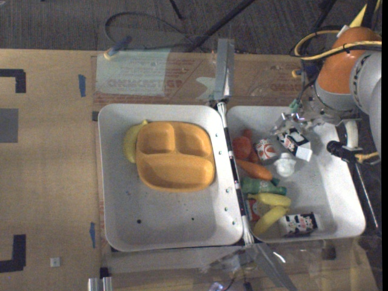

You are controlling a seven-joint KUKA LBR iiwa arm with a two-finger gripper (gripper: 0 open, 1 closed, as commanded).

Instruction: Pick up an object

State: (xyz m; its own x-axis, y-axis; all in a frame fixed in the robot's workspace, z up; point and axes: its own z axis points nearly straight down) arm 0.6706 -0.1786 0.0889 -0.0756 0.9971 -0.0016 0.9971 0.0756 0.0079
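The right bin holds several toy foods: a carrot, a red tomato, a small red and white can, a white lump, a banana and a black and white carton near the front. My gripper hangs over the back of this bin, directly above a second black and white carton. Whether it touches that carton I cannot tell.
The left bin holds an orange divided tray lying partly over a yellow object. A metal divider runs between the bins. The arm's orange band is at the right, with cables around it.
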